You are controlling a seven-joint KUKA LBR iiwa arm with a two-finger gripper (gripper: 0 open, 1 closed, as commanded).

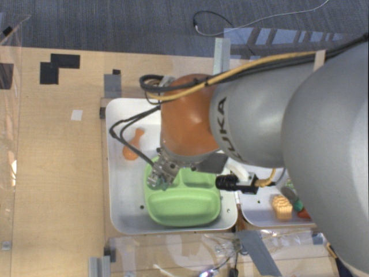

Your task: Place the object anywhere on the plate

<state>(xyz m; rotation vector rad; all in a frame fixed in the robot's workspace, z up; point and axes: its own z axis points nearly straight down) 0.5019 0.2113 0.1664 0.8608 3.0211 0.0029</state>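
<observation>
The KUKA iiwa arm [288, 114] enters from the right of the frame and covers most of the right half, its grey housing ending in an orange band [187, 117] near the centre. Below the band, the gripper [158, 178] sits low over the left white bin [124, 212], directly above the upper left edge of a green divided plate [184, 206]. Whether the gripper is released or clenched cannot be told from this view, as its tip is small and blurred against the plate; no item can be seen in its grasp. The plate lies in the lower middle part of the left bin, with 1 large compartment toward the bottom of the frame and smaller ones partly hidden under the wrist. The task's object, an orange carrot-shaped toy [134, 145], lies on the bin floor to the upper left of the plate, apart from it and near the bin's left wall; it is not on the plate. Black cables [124, 123] loop from the wrist over the upper part of this bin, and a yellow cable [259, 65] runs along the arm. In the right white bin [253, 215], at the lower right of the frame, a tan ridged item [282, 207] lies beside a red and green item [300, 209] partly hidden by the arm. Both bins rest on a light wooden bench [57, 172].
</observation>
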